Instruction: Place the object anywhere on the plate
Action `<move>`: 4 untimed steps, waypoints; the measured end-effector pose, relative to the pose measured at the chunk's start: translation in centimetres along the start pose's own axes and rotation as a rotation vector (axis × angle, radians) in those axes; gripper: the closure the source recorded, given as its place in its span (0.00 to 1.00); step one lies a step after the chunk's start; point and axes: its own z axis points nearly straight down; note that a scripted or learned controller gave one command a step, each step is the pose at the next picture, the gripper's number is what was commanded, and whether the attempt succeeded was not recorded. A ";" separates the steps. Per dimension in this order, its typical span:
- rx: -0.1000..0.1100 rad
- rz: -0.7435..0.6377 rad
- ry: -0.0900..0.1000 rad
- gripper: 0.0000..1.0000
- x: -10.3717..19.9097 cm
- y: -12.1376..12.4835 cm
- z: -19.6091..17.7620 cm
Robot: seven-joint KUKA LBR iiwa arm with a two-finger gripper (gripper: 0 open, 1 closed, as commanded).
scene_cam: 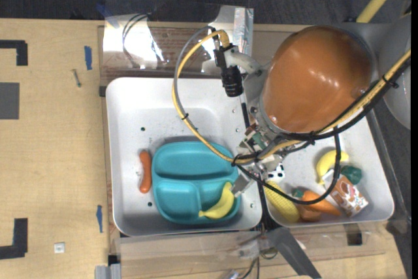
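**Banana at the plate's near corner, hand just above it**

Worktop [46,140] of pale board, carrying two shallow white bins side by side. Arm [317,85] reaching in from the right, its orange band hiding much of the right bin [379,206]. Left bin [124,108] holding a teal divided plate [186,180], with a small orange sausage [145,171] lying just beside the plate's left edge.

Hand [243,183] hanging low over the plate's right edge, amid cables; whether its fingers are apart or together cannot be told from here. Banana [221,204] lying at the plate's lower right corner, curved, one end pointing up towards the hand, apparently resting on the plate's rim and inside its lower compartment. No sure sign of it being held.

Likely handling: light, stiff toy plastic, smooth and rather slippery, prone to roll on its curve. Best taken across the thick middle, fingers square to its length, not at the tapering ends.

In the right bin: a second banana [326,163], a carrot [317,206], a small carton [348,196] with printing too blurred to read, a die [279,172].
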 end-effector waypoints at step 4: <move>0.004 -0.841 0.005 1.00 -0.9 -4.9 4.7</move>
